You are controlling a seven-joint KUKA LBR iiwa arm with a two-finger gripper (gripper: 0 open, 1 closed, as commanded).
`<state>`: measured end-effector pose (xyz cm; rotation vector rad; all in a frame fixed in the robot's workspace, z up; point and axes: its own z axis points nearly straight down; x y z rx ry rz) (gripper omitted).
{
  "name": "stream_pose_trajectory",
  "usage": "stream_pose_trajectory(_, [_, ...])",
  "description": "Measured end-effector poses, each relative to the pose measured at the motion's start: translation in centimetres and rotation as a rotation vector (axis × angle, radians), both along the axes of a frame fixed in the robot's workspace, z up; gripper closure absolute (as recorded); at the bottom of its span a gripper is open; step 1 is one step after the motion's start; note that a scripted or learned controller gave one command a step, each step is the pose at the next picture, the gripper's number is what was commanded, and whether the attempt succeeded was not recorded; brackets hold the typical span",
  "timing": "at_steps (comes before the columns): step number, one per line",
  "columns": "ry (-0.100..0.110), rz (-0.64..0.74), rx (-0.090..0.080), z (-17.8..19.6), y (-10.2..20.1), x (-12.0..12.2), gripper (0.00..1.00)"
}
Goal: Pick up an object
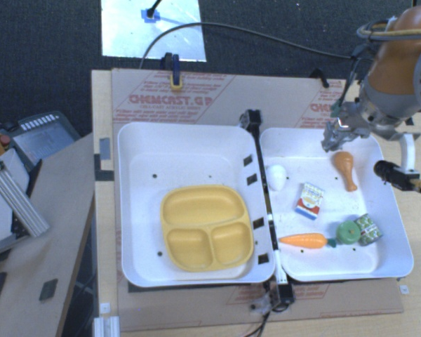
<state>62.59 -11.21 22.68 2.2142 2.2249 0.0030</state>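
In the left bin (pixel 137 160) lies a yellow plastic tray with three compartments (pixel 207 227), resting flat toward the near side, with nothing in it that I can make out. Across the black divider, my right bin (pixel 386 258) holds the small things. A white egg-shaped piece (pixel 276 176) sits close to the divider. Just right of it is a small printed carton, white with red and blue (pixel 309 201), and nearer to the front an orange plastic carrot (pixel 303 241) lies on its side, its tip touching a green round toy with a patterned block (pixel 358 231) beside it. Farther back rests a tan plastic drumstick (pixel 345 167), apart from the rest.

My gripper (pixel 335 140) hangs over the far edge of this bin, just left of the drumstick, pinching nothing; whether it is spread or pressed together I cannot tell.

I judge the drumstick the nearest target. It looks light, stiff and smooth, likely to slip or roll, so I would take it across the narrow handle end, square to its length.
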Motion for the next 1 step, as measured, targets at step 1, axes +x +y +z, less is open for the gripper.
stream_pose_trajectory(1, [0.003, 0.004, 0.003, -0.77, 5.43, -2.15, 1.0])
